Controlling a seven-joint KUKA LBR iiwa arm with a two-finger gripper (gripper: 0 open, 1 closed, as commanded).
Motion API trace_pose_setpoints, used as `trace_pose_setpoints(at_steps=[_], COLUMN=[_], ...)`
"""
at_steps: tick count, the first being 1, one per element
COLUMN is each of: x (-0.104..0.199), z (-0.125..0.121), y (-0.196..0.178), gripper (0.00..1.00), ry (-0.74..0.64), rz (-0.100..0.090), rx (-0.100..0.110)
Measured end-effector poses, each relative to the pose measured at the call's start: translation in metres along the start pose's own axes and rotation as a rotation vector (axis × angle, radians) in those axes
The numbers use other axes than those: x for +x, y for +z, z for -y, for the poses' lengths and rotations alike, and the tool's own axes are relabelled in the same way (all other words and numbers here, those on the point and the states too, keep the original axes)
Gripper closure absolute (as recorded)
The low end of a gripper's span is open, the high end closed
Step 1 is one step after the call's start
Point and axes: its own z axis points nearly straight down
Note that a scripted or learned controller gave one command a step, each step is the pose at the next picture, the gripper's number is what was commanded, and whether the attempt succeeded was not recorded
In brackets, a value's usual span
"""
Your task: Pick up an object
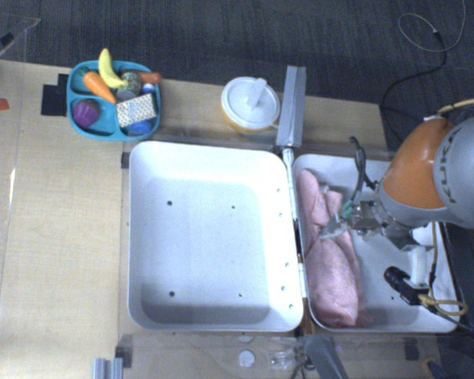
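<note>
the task's thing, as i judge it, is the pink cloth point(332, 279), since it is the only loose thing in either bin. it lies in the right bin point(377, 313), bunched in a long roll against the nine o'clock wall and running from twelve o'clock down to six o'clock. the left bin point(202, 239) sits just beside it, at its nine o'clock.

the gripper point(336, 224) hangs over the cloth's upper half, at the three o'clock edge of the roll, with the arm point(414, 175) coming in from three o'clock. the tip is small and seen against the cloth, so i cannot tell whether the pincer is open or closed, or whether any cloth sits in it. i also cannot tell whether it is touching the cloth or just above it.

what could go wrong from here:
- the tip sits at the roll's edge, not over its thick middle, so a close could pinch a thin fold that slips free on the lift.
- soft cloth gives and sags, so part of it may drag along the floor or catch on the nine o'clock wall.
- pressing too low through the cloth could jam the tip against the bin floor.
</note>
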Motion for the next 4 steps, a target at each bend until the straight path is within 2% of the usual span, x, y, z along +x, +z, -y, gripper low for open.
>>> trace_pose_setpoints(at_steps=[1,2,3,4], x=[0.003,0.002,-0.002,0.011], z=[-0.004,-0.004,0.022,0.063], y=[-0.011,-0.011,-0.001,-0.074], gripper=[1.00,0.00,0.00,0.00], ry=[-0.004,-0.003,-0.125,-0.195], rz=[-0.003,-0.003,-0.001,-0.005], rx=[-0.006,-0.005,-0.002,0.019])
